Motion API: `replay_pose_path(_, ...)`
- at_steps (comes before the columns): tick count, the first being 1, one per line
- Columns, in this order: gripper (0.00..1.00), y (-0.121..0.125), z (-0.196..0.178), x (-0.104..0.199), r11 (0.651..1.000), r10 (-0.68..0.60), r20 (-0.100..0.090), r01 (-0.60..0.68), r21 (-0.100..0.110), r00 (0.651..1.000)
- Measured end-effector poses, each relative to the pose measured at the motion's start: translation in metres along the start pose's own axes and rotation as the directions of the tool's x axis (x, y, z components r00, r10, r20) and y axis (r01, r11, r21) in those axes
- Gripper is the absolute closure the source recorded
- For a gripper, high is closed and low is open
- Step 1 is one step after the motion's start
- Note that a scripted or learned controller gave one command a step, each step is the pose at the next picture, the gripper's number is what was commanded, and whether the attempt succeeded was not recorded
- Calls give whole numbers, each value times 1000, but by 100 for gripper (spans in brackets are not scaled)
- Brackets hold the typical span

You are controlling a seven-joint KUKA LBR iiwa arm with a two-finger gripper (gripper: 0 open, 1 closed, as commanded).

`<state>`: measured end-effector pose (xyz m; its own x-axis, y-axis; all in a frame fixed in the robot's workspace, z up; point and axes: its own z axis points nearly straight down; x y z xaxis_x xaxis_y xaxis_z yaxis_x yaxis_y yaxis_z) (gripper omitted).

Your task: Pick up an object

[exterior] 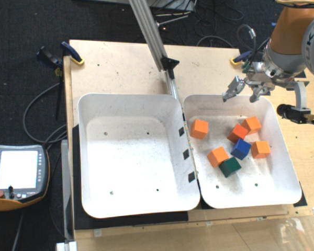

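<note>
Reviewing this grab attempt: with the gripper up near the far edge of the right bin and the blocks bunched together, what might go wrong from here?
1. The gripper, fingers spread, hangs over the far rim of the right bin; a straight descent may hit the rim or bare floor.
2. The blue block, green block and neighbouring orange blocks sit touching, so fingers may land on two or shove them apart.
3. The lone orange block lies near the divider wall, leaving little finger room.
</note>
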<state>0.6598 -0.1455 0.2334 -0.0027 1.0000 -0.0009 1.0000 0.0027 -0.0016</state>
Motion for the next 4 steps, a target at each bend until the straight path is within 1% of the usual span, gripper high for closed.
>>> replay_pose_path(1, 0, -11, -10, 81, 1000, -7, -4, 7, -2, 1000)
replay_pose_path(2, 0, -68, 41, 72, 1000, 5, -2, -5, 7, 1000)
replay_pose_path(3, 0, -64, 38, 71, 1000, 4, -1, -4, -2, 1000)
replay_pose_path(4, 0, -64, 38, 71, 1000, 4, -1, -4, -2, 1000)
